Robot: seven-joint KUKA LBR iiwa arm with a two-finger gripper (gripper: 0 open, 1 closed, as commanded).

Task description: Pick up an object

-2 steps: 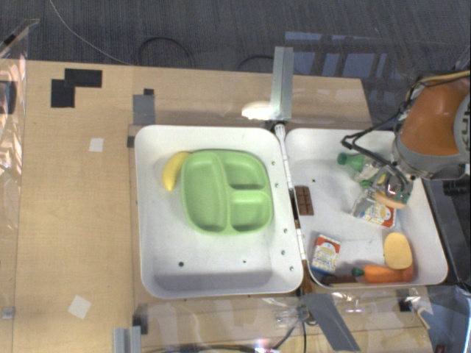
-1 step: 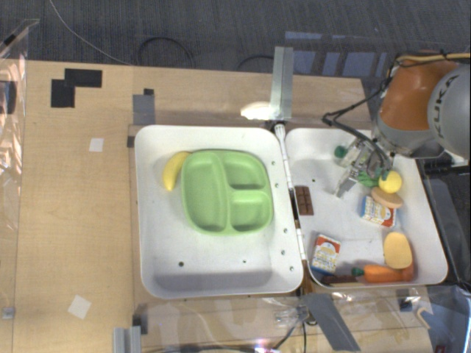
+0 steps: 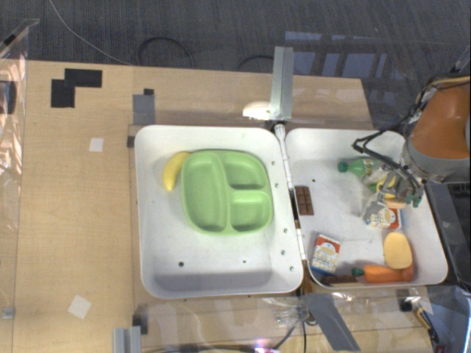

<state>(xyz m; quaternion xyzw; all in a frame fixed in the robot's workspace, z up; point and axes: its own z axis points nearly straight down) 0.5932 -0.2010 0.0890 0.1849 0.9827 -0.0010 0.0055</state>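
Note:
The right bin [image 3: 333, 204] holds a green bottle [image 3: 355, 167], a white printed pouch [image 3: 379, 215], a yellow-orange oval piece [image 3: 397, 251], an orange carrot [image 3: 383, 273], a small red and white box [image 3: 324, 254] and a brown chocolate bar [image 3: 302, 200]. My gripper [image 3: 395, 184] hangs low over the bin's right half, just above the pouch and right of the bottle. Dark cables and the wrist cover its tips. I see nothing lifted off the bin floor.
The left bin [image 3: 154, 263] carries a green divided plate [image 3: 224, 192] with a yellow banana [image 3: 173, 170] against its left edge. A metal post [image 3: 282, 83] rises behind the seam between the bins. The arm's orange band [image 3: 441, 123] looms at the right.

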